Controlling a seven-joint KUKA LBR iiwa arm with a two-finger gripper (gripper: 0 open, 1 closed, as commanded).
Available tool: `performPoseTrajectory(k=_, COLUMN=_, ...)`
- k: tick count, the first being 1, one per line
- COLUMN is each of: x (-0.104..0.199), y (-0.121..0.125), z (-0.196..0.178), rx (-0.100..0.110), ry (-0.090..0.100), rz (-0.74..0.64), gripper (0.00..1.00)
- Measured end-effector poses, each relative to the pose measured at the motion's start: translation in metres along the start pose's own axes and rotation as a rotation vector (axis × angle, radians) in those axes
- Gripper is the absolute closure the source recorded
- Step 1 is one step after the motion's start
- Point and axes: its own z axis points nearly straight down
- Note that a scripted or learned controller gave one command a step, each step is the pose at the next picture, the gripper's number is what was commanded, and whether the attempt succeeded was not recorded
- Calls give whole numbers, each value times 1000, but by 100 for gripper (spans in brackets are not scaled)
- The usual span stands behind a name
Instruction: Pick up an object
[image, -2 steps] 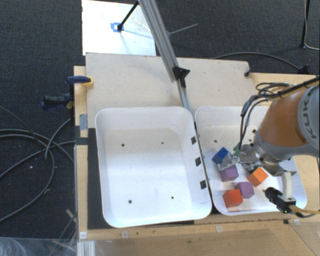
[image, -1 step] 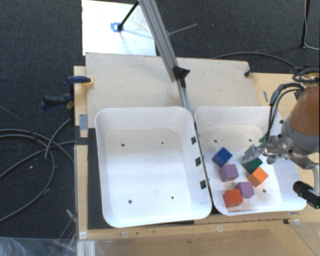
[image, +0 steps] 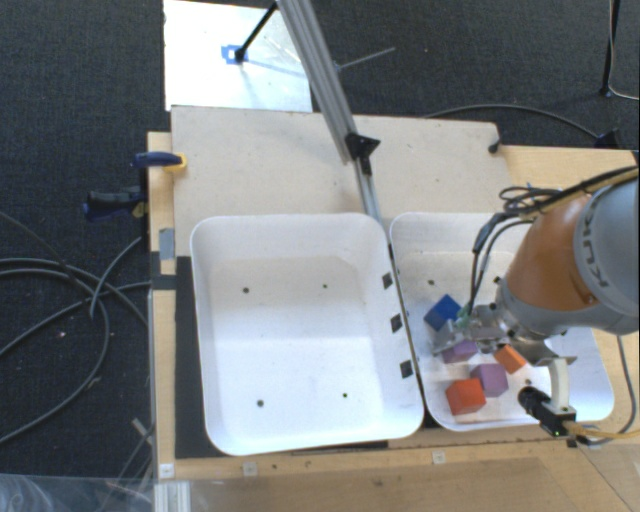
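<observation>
Dark carpet surrounds the counter; gripper, finger state indeterminable, sits low among blocks in the right bin, probably approach, next needing confirmed closure on the purple block.

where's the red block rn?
Red block lies in the right bin, near its front edge, just left of a purple block and below the gripper.

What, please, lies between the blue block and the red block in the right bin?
In the camera view, a purple block lies between the blue block and the red block, beside the arm's wrist.
</observation>
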Motion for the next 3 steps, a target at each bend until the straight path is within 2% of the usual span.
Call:
performPoseTrajectory(k=1, x=-1, y=2, z=-14, rx=-8, ry=-2, rz=1, gripper=100)
performPoseTrajectory(k=2, x=106, y=-5, z=-100, rx=-13, ry=2, rz=-12, gripper=100)
performPoseTrajectory(k=3, x=175, y=-28, z=-170, rx=-14, ry=3, rz=-12, gripper=100)
